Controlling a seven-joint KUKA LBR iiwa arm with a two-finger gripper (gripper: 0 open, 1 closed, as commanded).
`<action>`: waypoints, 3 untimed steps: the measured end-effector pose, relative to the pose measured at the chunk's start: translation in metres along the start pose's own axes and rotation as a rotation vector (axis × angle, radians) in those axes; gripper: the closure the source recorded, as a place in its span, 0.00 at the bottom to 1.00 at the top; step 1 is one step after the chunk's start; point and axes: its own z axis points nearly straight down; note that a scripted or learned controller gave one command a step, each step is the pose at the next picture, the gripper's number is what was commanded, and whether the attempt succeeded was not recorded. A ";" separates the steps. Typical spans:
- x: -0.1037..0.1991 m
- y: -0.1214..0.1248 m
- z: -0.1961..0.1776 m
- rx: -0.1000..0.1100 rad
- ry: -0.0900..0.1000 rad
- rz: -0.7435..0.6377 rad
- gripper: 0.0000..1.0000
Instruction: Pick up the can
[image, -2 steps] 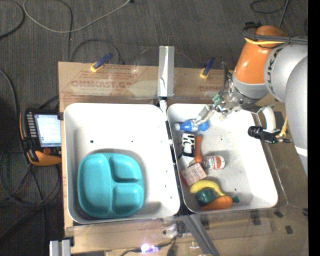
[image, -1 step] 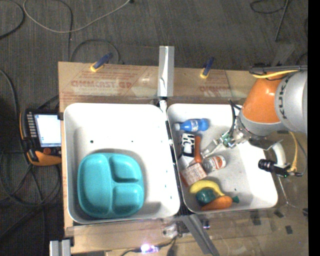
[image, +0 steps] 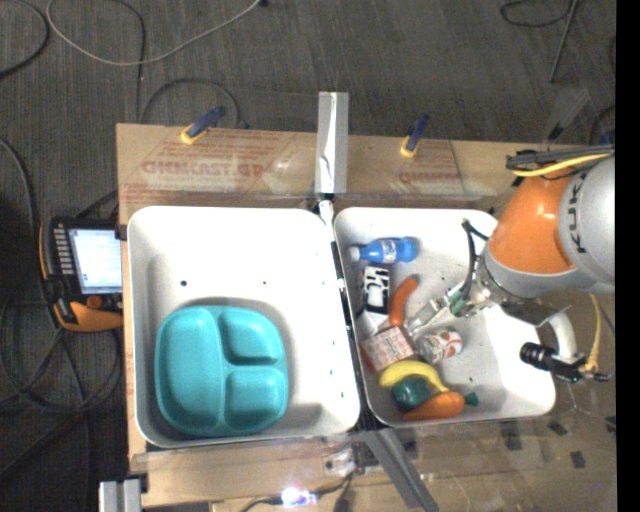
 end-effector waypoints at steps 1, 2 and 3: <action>0.018 -0.031 -0.001 -0.002 -0.002 0.057 0.00; 0.018 -0.030 -0.009 -0.001 0.004 0.058 1.00; 0.019 -0.031 -0.007 0.002 0.006 0.058 0.00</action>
